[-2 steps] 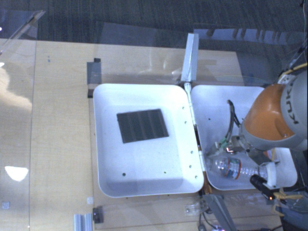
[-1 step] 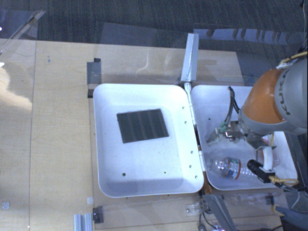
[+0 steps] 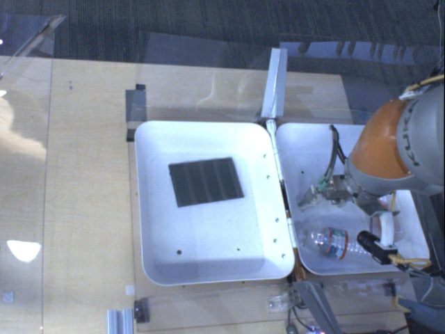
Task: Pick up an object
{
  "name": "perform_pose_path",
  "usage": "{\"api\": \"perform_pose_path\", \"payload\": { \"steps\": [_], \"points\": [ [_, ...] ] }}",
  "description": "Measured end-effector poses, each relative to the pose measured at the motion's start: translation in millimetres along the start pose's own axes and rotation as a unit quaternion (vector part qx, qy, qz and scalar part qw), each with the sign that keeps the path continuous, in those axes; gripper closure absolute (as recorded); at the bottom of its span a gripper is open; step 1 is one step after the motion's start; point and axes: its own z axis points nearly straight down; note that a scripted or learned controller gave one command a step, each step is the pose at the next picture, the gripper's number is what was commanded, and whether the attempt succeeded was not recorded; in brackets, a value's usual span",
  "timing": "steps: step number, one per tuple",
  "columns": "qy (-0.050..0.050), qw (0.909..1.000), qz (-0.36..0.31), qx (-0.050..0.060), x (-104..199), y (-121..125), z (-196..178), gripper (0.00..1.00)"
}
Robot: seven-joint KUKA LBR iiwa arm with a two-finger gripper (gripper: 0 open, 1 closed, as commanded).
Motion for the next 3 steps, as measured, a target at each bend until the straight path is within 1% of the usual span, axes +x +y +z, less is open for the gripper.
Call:
{"api": "perform_pose_path", "payload": {
  "steps": [1,2,3],
  "points": [
    [0.0,0.9994,0.034,0.001,-37,6,1,0.0],
    [0.0,0.9985,-0.054,0.003,-75,96,4,0.0],
    [0.0,0.9966,-0.083,0.004,-85,17,-105,0.0]
  ]
}}
